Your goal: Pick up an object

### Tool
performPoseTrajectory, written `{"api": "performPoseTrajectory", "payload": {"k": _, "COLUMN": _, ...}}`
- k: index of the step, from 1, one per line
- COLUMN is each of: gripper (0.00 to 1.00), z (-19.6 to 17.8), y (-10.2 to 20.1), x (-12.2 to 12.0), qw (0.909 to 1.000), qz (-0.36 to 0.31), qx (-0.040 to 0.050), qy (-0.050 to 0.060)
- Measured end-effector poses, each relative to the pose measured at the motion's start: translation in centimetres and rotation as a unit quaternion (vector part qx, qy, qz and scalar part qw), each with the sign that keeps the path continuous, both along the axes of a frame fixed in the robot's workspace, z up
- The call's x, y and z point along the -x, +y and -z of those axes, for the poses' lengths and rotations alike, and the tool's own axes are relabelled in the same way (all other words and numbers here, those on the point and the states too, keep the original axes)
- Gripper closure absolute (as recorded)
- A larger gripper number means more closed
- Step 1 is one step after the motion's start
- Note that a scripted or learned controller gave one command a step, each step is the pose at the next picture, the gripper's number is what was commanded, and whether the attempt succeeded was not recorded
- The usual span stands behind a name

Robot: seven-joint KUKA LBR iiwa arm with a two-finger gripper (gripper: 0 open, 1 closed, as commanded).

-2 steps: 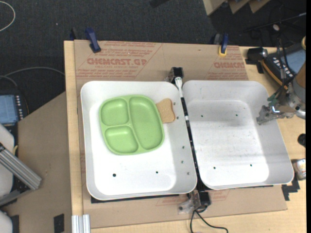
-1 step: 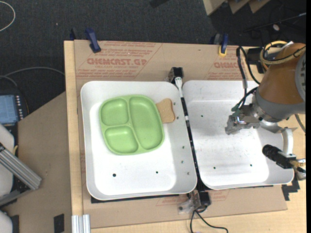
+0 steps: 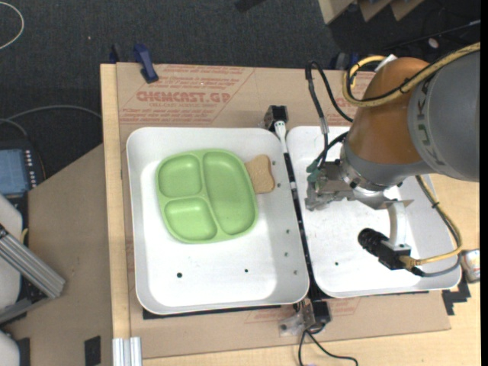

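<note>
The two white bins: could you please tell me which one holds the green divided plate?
The left bin, farther from the arm, holds the green divided plate; a tan sponge-like piece sits at the plate's right edge.

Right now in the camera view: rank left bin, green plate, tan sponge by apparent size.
1. Left bin, largest.
2. Green plate, divided, lying inside it.
3. Tan sponge, smallest, at the plate's right edge.
</note>
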State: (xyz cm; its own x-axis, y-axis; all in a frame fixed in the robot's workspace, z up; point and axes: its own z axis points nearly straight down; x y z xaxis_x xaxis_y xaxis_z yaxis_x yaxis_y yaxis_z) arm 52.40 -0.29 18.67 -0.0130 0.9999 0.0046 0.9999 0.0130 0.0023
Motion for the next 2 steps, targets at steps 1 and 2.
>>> {"api": "performPoseTrajectory", "payload": {"k": 1, "gripper": 1.0, "z": -13.9, "y": -0.3, "x": 4.5, "qw": 1.0, "qz": 0.005, "qx": 0.0016, "qy": -0.006}}
{"api": "performPoseTrajectory", "payload": {"k": 2, "gripper": 1.0, "z": -19.8, "y": 1.7, "x": 4.4, "qw": 1.0, "qz": 0.005, "qx": 0.0019, "qy": -0.003}}
